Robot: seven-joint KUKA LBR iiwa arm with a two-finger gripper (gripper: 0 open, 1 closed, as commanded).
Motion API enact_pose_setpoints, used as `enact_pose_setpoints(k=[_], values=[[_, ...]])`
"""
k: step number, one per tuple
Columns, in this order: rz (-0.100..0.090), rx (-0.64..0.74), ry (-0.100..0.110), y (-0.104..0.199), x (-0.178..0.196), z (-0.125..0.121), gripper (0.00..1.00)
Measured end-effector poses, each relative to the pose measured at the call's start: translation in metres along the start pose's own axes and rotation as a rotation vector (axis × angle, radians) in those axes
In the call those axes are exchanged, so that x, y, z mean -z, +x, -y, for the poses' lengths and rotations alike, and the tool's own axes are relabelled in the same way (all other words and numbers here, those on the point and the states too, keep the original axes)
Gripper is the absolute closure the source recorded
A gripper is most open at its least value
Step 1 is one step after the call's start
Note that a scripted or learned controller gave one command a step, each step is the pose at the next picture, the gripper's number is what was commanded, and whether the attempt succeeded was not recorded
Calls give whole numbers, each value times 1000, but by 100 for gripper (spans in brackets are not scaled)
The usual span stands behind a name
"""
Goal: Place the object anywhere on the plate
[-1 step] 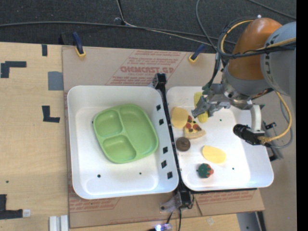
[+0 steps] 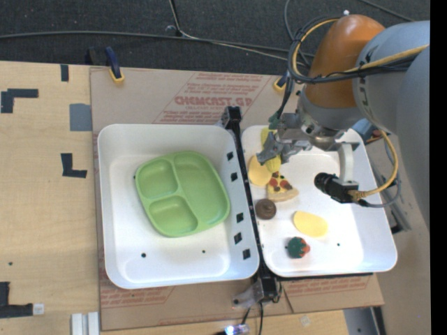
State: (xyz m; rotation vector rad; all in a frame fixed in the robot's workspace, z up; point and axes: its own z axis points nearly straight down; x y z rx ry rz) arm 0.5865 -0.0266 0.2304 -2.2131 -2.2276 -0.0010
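- The grey arm (image 2: 391,68) reached in over the right bin (image 2: 363,250).
- The green plate (image 2: 183,192) lay in the left bin (image 2: 119,257), apart from the toys.
- The tool (image 2: 274,152) hung above a yellow piece (image 2: 260,176); its grip could not be told.
- A pizza slice (image 2: 282,187), brown round (image 2: 265,209), yellow oval (image 2: 309,223) and red-green toy (image 2: 297,247) lay nearby.

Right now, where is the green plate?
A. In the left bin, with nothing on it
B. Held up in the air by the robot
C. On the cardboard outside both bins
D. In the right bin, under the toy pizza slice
A: the green plate lies flat in the left bin, and its three compartments are bare; the pizza slice and the other toys sit in the right bin.
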Motion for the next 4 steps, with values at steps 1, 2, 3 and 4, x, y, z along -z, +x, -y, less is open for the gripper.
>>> enact_pose_setpoints(k=[1,2,3,4], values=[[-1,1,0,63,2,-11,100],[1,0,2,115,-12,-28,100],[0,-1,0,160,-3,-43,100],[3,-4,1,157,-4,-42,0]])
